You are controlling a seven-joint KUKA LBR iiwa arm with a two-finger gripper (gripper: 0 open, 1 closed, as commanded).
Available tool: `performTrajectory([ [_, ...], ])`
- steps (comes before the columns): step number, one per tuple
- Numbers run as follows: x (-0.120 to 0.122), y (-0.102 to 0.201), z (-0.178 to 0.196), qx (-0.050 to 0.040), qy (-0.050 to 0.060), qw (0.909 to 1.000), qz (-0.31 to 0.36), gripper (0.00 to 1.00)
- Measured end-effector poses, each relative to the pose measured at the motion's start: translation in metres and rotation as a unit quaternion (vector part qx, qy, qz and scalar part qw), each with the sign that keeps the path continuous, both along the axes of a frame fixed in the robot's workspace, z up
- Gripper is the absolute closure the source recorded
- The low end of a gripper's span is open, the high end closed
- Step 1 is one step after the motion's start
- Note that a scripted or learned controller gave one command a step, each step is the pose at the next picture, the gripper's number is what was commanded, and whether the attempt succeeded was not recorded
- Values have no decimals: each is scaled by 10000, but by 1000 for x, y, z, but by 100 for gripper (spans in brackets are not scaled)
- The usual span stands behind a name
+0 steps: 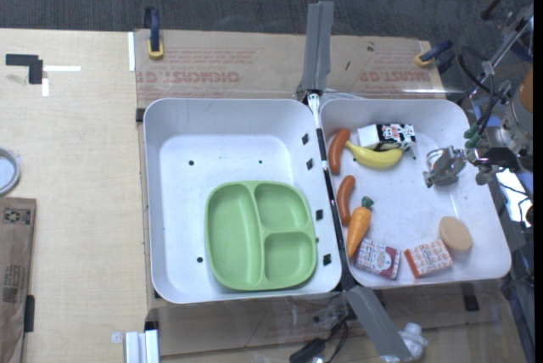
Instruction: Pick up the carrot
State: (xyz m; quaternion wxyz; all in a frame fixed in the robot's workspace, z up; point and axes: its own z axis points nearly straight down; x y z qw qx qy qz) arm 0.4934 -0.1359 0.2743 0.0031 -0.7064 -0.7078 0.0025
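The carrot point(358, 227), orange with a green top, lies in the right bin point(475, 268) near its left wall, leafy end pointing up the view. My gripper point(439, 167) hovers over the right-centre of that bin, well to the right of the carrot and a little further back. Its fingers stand open with nothing between them.
Two red sausages point(338, 147) point(344, 196) lie just behind the carrot. A banana point(376, 155) and a black-and-white carton point(386, 134) sit at the back. Two red packets point(377, 258) point(428, 258) and a tan bun point(456, 234) lie at the front. The left bin point(170, 183) holds a green divided plate point(222, 268).
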Motion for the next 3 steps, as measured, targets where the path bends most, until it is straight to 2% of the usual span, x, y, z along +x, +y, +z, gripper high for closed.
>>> performTrajectory([
  [1,-16,67,-82,-3,3,10000,59,0],
  [2,12,32,-179,-16,-47,9949,1010,0],
  [3,36,36,-184,-17,-30,9936,1133,0],
])
